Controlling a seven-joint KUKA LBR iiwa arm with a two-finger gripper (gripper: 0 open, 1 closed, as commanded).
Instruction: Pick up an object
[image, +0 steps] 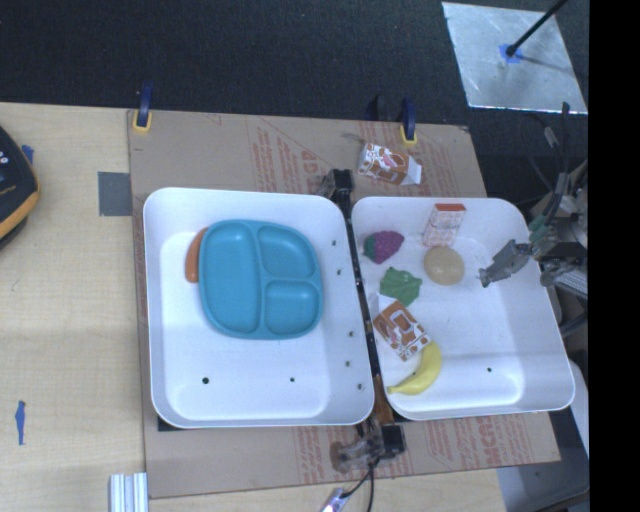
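Looking down, we see the end effector over the right bin's right side; we cannot tell its state. Just left of it lies a beige ball, with a small carton, purple and green items nearby. The left bin holds a blue divided plate.

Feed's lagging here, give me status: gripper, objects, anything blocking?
Gripper at right bin's right side, holding nothing. Nearest object: tan ball, just left of it. Carton close behind the ball; no other obstruction.
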